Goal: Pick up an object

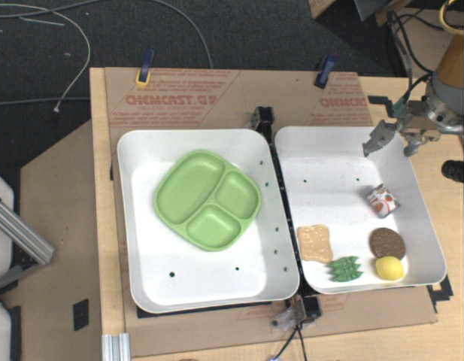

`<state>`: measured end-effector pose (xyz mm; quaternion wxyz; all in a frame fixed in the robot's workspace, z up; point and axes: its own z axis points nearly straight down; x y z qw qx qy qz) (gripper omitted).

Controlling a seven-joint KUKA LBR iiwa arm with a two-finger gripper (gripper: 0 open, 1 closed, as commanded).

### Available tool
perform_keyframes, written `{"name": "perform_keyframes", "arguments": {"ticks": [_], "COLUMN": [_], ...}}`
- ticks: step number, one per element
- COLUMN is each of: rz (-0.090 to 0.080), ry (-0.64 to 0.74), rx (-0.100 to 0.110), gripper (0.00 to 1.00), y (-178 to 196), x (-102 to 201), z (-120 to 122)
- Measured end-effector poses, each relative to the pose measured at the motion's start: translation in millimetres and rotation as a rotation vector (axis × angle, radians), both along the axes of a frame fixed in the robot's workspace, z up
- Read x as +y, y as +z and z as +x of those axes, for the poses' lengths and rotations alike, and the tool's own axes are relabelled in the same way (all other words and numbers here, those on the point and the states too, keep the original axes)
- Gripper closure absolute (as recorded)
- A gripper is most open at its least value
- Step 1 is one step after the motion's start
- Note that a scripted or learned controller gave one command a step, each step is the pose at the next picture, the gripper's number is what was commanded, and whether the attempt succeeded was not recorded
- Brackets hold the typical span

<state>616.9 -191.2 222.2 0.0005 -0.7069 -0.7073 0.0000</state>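
Two shallow white plastic bins are set side by side on a cardboard-covered tabletop (216, 92). In the left bin (141, 277), a smooth green plate (207, 199) with three compartments is laid at a slant. In the right bin (329, 164), five small items are gathered near the front right corner: a red-and-white crumpled packet (381, 200), a round brown cookie (386, 242), a yellow lemon (389, 268), a spiky green piece (344, 268) and a tan cracker (314, 243). The claw (393, 138) is held over the right bin's far right corner, fingers spread apart, nothing between them.
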Motion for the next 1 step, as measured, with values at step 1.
{"name": "perform_keyframes", "arguments": {"ticks": [1], "rz": [0.001], "ry": [0.001], "rx": [0.002], "gripper": [0.00], "y": [-46.5], "x": [0.2], "z": [9.4]}}
